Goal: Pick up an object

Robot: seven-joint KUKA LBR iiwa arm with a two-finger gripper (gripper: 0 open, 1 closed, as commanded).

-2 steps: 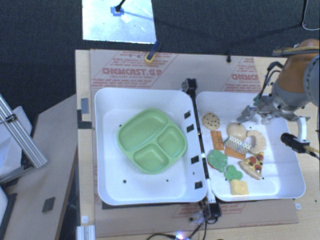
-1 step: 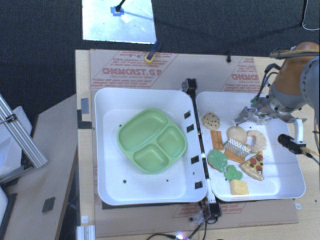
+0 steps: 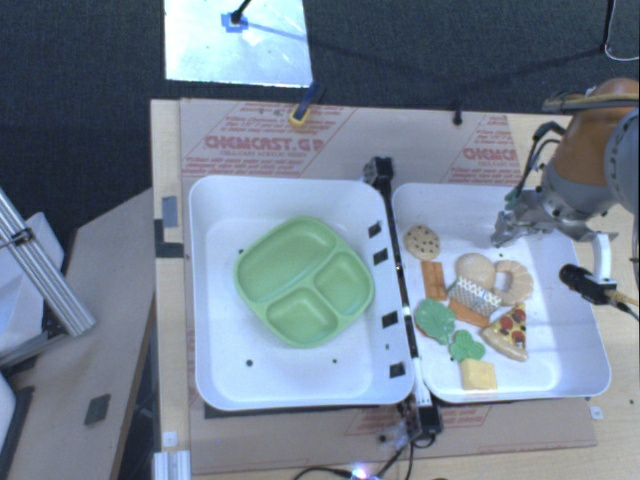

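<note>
While the toy food sits in the right bin (image 3: pixel 580 368), with the pizza slice (image 3: pixel 508 334) nearest and the cookie (image 3: pixel 422 240) farther back, the gripper (image 3: pixel 510 230) hovers at two o'clock, holding nothing I can see. Next, I think, it must reach down toward seven o'clock.

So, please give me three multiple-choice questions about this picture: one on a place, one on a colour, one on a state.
1. Where does the green divided plate lie?
A. in the left bin
B. in the right bin
C. on the bare bench

2. What colour is the cheese cube at the near edge of the food pile?
A. red
B. yellow
C. blue

3. How does the gripper stand?
A. over the left bin
B. over the right bin's far side, away from the toy food
C. resting on the pizza slice

Answers: 1 A, the plate sits within the left bin; 2 B, the cube is pale yellow; 3 B, it hangs beyond the pile, near no item.
</note>
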